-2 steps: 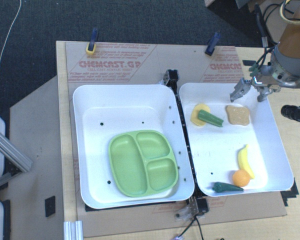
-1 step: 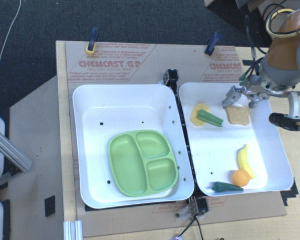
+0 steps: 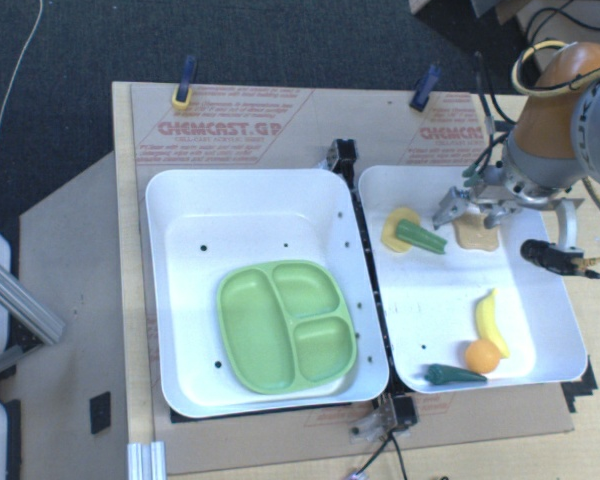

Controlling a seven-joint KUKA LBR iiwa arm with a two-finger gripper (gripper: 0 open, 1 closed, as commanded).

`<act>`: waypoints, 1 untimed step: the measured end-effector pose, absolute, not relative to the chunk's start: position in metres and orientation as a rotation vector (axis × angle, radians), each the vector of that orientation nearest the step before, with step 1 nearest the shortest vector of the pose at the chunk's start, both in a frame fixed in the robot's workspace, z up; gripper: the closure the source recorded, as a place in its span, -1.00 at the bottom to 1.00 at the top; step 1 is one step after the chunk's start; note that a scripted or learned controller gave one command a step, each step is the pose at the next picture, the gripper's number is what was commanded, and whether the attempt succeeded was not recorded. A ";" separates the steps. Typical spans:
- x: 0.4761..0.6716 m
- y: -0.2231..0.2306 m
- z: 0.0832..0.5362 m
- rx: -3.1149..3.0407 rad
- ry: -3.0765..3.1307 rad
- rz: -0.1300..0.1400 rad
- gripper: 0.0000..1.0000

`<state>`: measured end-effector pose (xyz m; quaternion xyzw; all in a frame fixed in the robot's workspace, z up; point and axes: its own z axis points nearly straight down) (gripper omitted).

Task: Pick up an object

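My gripper (image 3: 473,213) hangs over the back of the right bin (image 3: 540,368), open, its fingers spread just above a tan bread-like slice (image 3: 477,235). Nothing sits between the fingers. Left of it, a green pepper-like piece (image 3: 421,237) lies across a yellow piece (image 3: 397,230). Toward the front of the same bin, a yellow banana (image 3: 491,320) rests beside an orange (image 3: 482,356). A dark green vegetable (image 3: 454,374) lies at the front wall.
The left bin (image 3: 170,268) holds a light green divided plate (image 3: 285,324). A black clamp (image 3: 342,154) sits at the back between the two bins. Blue clips (image 3: 425,86) pin the cardboard sheet at the rear.
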<state>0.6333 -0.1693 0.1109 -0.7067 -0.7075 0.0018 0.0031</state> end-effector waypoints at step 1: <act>0.635 -0.169 0.125 -2.219 -2.224 0.000 1.00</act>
